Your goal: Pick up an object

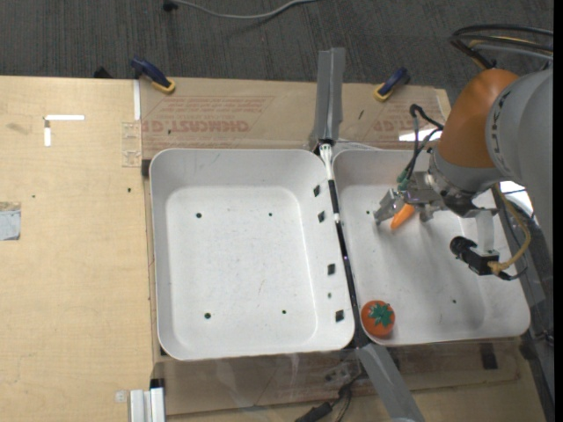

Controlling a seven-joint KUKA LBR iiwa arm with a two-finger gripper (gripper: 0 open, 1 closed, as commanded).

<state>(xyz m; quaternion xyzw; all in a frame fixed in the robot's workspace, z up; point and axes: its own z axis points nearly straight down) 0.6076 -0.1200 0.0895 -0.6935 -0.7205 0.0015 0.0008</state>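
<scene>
One small orange carrot-like piece (402, 217), gripped between jaws of gripper (404, 211), right bin (440, 319)

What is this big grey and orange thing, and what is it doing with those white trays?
That is a robot arm, grey with an orange band, reaching in from the right. One camera looks down on it from above. On the wooden bench sit two shallow white plastic bins, side by side. The robot's job is to pick something up. Its metal hand is down in the right bin, and a small orange carrot-shaped toy sits right between its two fingers, so it seems to be grabbing it. A round red toy with a green top, like a strawberry or tomato, lies near the front left corner of that same bin.
</scene>
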